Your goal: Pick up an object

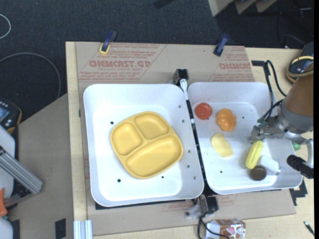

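A yellow corn cob [253, 154] lay in the right bin [234, 183], beside a brown piece [258, 173], as the claw [263, 132] hovered just above its upper end. The grasp looked yet to come, needing a descent. Whether the claw stood open could not be told.

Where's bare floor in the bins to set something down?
Left bin: a strip all around the yellow tray, widest along its near edge. Right bin: near-left corner, below the pale yellow piece. Crowded by the gripper, corn and brown piece.
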Robot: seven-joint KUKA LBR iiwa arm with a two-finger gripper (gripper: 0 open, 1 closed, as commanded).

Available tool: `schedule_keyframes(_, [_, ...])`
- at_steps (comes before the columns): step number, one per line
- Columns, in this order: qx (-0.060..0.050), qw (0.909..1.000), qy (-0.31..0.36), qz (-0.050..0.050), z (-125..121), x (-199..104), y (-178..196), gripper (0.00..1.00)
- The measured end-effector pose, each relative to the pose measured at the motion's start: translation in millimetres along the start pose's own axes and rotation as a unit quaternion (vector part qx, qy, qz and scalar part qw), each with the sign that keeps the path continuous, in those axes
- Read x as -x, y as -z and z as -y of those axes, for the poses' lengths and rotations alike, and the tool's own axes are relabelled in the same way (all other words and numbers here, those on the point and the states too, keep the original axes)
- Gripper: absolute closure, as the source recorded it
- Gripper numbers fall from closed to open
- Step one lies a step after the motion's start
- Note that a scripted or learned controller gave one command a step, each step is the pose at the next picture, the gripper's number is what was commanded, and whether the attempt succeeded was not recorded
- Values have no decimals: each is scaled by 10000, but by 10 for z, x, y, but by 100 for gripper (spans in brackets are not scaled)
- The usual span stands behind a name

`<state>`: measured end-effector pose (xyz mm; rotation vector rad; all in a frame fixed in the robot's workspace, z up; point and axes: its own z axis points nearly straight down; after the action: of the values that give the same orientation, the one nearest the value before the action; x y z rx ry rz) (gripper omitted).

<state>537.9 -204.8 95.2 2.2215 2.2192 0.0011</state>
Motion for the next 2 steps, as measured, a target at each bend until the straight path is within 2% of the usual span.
schedule_keyframes(1, [73,10000,29,18,-89,-278,1329,100])
schedule_keyframes(2, [36,10000,38,-5,597,-923,2458,100])
